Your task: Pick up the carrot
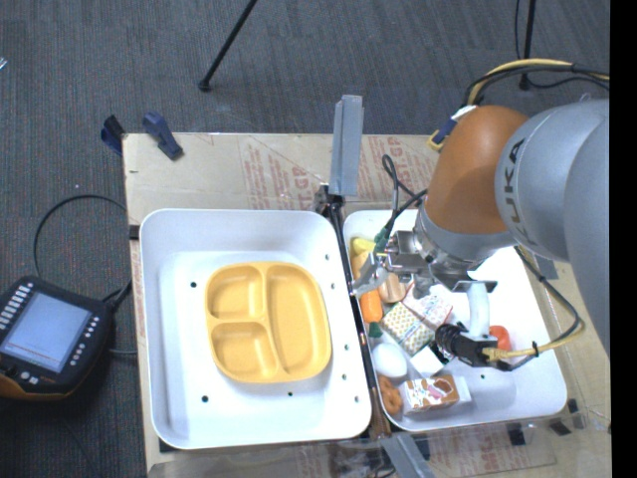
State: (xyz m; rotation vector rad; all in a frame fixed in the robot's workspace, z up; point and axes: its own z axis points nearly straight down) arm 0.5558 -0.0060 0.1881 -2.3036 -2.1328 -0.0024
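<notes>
Left bin [169,267]: holds one yellow divided plate [267,322], three compartments, nothing visible in them. Plate sits roughly mid-bin, well apart from the walls.

Right bin [542,386]: crowded along its left side. Carrot [371,307] lies just inside the left wall, next to the divider between the bins; only a short orange stretch visible. Yellow item [362,246] above it near the far corner. Checkered packet [405,327] just right of the carrot, pink-and-white packet [432,309] beside that. White egg [391,362] below the carrot, brown pretzel-like piece [390,398] near the front wall, small carton [433,391] beside it. Red-orange item [498,338] farther right, partly behind a cable.

Hidden or unclear: gripper [390,279] hangs right over the carrot's upper end, covering it. Cannot tell finger spacing from this angle. Arm body blocks the bin's far right portion.

Carrot orientation: visible part seems to run up-down in view, along the bin wall; tip direction cannot be made out.
</notes>
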